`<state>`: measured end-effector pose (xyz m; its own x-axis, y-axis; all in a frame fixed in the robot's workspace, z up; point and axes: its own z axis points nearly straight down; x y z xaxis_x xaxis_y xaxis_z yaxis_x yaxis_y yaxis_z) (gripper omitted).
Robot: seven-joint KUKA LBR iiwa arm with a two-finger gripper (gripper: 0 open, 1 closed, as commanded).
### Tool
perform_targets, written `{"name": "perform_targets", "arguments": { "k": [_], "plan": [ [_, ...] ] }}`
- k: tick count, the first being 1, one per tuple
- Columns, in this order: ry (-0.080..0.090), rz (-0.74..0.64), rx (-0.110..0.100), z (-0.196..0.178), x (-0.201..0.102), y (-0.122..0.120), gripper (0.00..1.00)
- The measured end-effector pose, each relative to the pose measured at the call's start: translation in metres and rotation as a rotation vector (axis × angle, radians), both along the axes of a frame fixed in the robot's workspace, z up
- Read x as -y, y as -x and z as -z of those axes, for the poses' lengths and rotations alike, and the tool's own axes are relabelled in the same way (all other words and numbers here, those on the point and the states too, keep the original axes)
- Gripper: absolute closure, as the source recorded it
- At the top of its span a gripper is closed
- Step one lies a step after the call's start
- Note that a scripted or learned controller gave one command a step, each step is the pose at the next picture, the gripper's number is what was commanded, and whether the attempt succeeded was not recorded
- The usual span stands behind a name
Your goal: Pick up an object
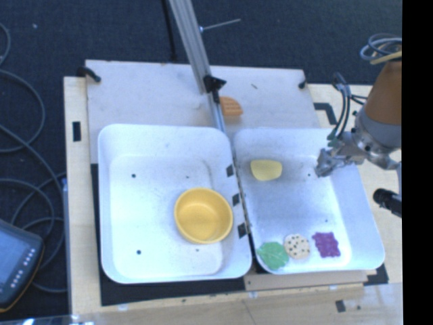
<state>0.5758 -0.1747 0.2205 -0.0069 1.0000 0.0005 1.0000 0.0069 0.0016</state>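
Yellow lump (266, 170) lies alone mid right bin (352, 202) — your easiest target; hand (326, 162) hovers beside it, grip state can't tell.

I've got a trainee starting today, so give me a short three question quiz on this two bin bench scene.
1. True or false: the round yellow plastic bowl sits in the left white bin.
2. Which item lies nearest the gripper? A) purple toy grape bunch B) pale yellow oval piece C) green leafy toy
3. Fill in: the speckled round cookie toy lies between the green leafy toy and the ____.

Key: 1 true; 2 B; 3 purple toy grape bunch.
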Motion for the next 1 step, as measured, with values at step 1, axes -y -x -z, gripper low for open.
{"name": "perform_targets", "arguments": {
  "k": [1],
  "plan": [
    [-0.001, 0.000, -0.001, 0.0020, -0.0461, -0.0053, 1.00]
  ]
}}
